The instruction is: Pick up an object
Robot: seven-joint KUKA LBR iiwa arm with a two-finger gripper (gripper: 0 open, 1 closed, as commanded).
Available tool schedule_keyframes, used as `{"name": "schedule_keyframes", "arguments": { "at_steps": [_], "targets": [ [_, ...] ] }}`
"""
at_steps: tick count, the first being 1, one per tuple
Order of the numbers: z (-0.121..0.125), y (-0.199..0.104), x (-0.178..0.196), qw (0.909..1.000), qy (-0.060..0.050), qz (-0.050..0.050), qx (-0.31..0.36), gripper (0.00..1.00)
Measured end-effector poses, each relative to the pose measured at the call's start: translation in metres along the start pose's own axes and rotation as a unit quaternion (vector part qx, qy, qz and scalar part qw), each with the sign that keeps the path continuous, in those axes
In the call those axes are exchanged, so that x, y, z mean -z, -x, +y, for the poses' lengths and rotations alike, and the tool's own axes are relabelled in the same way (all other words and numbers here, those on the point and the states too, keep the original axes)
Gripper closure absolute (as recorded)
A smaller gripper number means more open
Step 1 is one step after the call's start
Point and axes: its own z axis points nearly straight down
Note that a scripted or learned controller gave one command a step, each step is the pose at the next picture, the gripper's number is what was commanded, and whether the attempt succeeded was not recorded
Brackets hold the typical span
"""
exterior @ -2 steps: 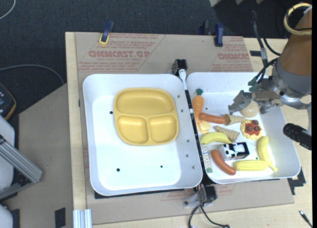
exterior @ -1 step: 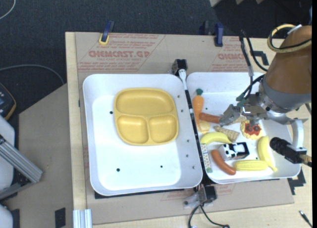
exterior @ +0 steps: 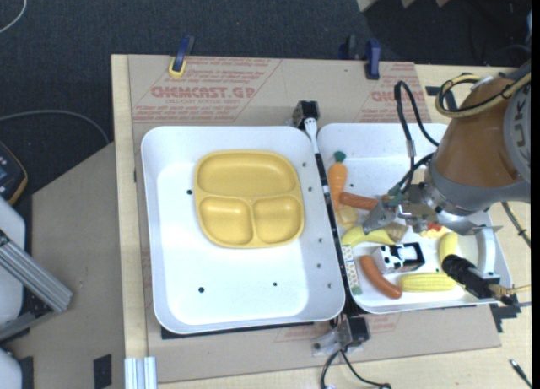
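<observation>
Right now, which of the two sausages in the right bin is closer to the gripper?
The upper sausage, lying just left of the gripper. The other sausage lies nearer the bin's front edge, below the banana.

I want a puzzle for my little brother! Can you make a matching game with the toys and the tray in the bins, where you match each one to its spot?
Things:
1. divided yellow tray
2. carrot
3. corn cob
4. red sausage

Places:
A. near front edge of right bin, below the hand
B. left bin
C. right bin, far end by the divider
D. right bin, left of the corn

Pairs: 1-B, 2-C, 3-A, 4-D
</observation>
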Motion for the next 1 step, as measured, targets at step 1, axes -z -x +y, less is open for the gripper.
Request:
{"name": "schedule_keyframes", "arguments": {
  "at_steps": [1],
  "targets": [
    [0.0052,0.0005,-0.0437,1.0,0.01,-0.001,0.0,0.0]
  ]
}}
